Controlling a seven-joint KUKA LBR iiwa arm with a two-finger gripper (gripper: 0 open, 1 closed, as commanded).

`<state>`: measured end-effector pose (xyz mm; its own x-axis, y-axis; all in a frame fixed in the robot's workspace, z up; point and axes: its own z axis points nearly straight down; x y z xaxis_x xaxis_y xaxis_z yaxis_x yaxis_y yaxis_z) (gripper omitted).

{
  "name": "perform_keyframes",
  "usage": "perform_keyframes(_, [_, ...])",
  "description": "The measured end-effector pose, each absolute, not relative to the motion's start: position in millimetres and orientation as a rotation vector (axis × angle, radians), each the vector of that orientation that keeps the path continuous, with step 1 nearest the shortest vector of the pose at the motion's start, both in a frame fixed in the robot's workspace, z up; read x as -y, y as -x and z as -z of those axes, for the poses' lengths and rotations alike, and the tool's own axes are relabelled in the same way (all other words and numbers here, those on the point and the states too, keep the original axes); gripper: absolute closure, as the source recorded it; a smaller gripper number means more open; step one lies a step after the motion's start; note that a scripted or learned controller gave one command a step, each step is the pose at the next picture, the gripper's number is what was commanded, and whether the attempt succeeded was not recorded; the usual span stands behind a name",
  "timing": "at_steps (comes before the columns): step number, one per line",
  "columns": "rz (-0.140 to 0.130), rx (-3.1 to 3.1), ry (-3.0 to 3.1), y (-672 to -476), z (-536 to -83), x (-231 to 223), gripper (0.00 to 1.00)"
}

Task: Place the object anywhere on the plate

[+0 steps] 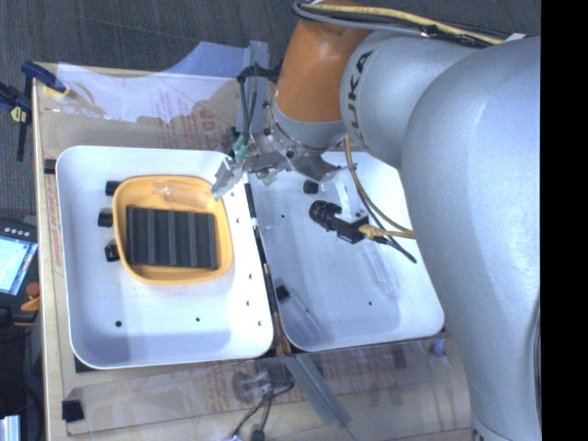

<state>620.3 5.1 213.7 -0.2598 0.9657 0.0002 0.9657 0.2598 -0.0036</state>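
A yellow plate [173,192] with a dark ridged centre lies in the left bin [138,329]. Three small black objects sit just left of it: one [112,188] by its top corner, one [104,219] at mid height, one [110,251] tucked against its lower rim. My gripper [228,175] hangs over the divide between the bins, right at the plate's upper right rim. The wrist and orange band [312,62] cover most of it, and I see nothing clearly held in it.
The right bin [367,320] holds a small black piece [281,293] near its left wall and another [310,187] near its top. A black cable plug [335,220] hangs from the arm over that bin. The arm covers the right side.
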Motion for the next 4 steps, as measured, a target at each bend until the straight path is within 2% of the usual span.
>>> perform_keyframes(3, [-0.004,2.492,1.91,-620.3,-214,-5,0.0])
perform_keyframes(4, [-0.002,2.532,1.859,-615.7,-230,-1,0.0])
